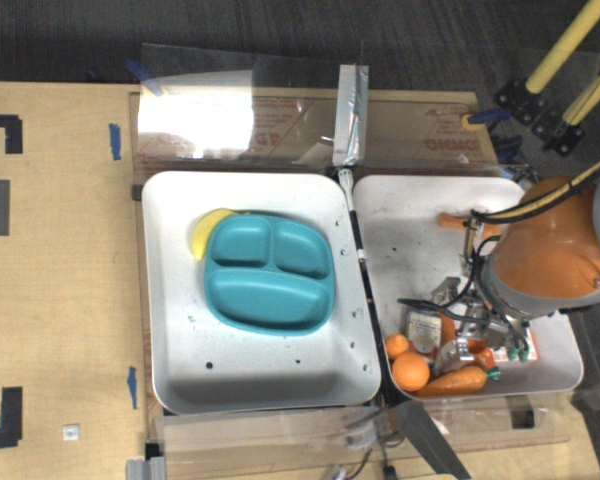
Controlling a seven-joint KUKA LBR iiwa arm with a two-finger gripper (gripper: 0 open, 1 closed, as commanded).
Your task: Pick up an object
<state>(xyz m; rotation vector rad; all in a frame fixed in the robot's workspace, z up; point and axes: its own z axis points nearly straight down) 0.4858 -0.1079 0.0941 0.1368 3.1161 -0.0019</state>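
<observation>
Two white bins sat side by side on the bench point(50, 268). The left bin point(180, 358) held a teal divided plate point(270, 273), with a yellow object point(208, 228) poking out from under its upper-left edge, touching it. The arm point(550, 243), grey with an orange band, came in from the right and hung low over the right bin point(400, 218). The tool point(463, 340) was down in the lower part of that bin, right over a clutter of items; whether it was released or clenched could not be told, and nothing clearly sat in its grip. Pick candidates were bunched at the bin's lower edge: an orange ball point(411, 371) near the lower-left corner, a smaller orange piece point(397, 346) just above it, touching, and a carrot point(458, 381) lying along the bottom wall just beside the ball. A small box-like item point(423, 326) lay next to the tool, details too cluttered to read. An orange stick-like thing point(455, 221) lay higher up in the bin, well apart from the cluster.
</observation>
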